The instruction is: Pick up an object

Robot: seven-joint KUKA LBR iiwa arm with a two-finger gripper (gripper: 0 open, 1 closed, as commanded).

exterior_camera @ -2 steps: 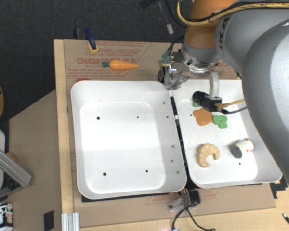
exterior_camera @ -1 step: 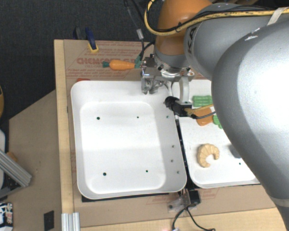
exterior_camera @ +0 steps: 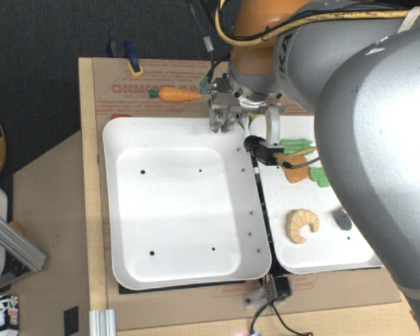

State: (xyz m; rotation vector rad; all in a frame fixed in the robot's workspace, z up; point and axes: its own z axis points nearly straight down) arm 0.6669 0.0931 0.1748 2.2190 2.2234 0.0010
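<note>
Orange carrot (exterior_camera: pixel 176 95) lies crosswise, green top left; tool (exterior_camera: pixel 224 121) state unclear.

The arm (exterior_camera: pixel 364 117) is built of large, smooth, rounded grey housings with a satin finish. Above the fingers, an orange band (exterior_camera: pixel 266 19) of glossy, domed shape encircles the wrist section. Black and yellow cables (exterior_camera: pixel 220 16) loop beside this band and run down toward the fingers. The gripper (exterior_camera: pixel 222 120) is a compact grey metal assembly with small machined parts.
</note>
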